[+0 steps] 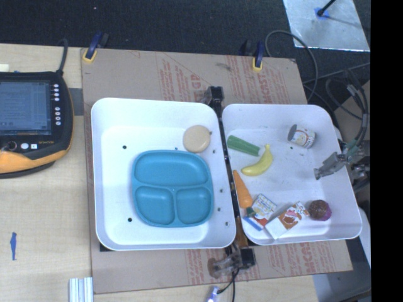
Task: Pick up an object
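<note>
The right bin (277,121) holds several small items: a green cylinder (243,145), a yellow banana (259,162), an orange carrot (242,191), a small tin can (302,136) on its side, a dark red ball (320,210) and two flat food packets (264,207) (289,218). My gripper (329,167) reaches in at the bin's right rim, a little to the right of the banana and below the can. It touches none of these items. In the left bin (107,168) lie a blue divided plate (171,187) and a tan round disc (197,138).
A tablet-like pendant (31,121) with an orange grip lies on the bench at far left. Clamps (92,46) (257,56) hold the cardboard sheet under the bins. Cables (315,74) run at the back right.
</note>
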Available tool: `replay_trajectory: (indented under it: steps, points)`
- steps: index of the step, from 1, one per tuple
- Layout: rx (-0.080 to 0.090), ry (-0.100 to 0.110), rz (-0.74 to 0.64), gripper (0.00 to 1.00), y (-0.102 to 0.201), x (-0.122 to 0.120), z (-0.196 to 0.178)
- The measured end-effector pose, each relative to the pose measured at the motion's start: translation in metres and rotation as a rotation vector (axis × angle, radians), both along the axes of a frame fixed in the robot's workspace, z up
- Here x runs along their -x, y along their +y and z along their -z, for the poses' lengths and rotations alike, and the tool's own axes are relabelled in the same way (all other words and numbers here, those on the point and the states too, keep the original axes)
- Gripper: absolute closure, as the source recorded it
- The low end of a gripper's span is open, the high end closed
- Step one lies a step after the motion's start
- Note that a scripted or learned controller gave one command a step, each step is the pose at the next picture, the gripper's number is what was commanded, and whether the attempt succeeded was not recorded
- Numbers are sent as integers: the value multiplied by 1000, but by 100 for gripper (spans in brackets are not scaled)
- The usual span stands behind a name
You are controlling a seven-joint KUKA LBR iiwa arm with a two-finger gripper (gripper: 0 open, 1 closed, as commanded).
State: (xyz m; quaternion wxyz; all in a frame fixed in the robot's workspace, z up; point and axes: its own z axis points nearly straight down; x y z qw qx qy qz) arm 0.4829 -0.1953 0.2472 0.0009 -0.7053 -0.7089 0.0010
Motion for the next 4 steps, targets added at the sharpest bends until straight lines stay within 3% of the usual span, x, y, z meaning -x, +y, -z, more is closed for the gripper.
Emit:
replay_trajectory:
  steps: [1, 2, 3, 4]
  points:
    - [0, 3, -2, 0, 34, -33, 116]
    - [1, 2, -2, 0, 76, -102, 156]
    - [-1, 0, 1, 0, 102, -151, 155]
    - [-1, 1, 0, 0, 102, -173, 156]
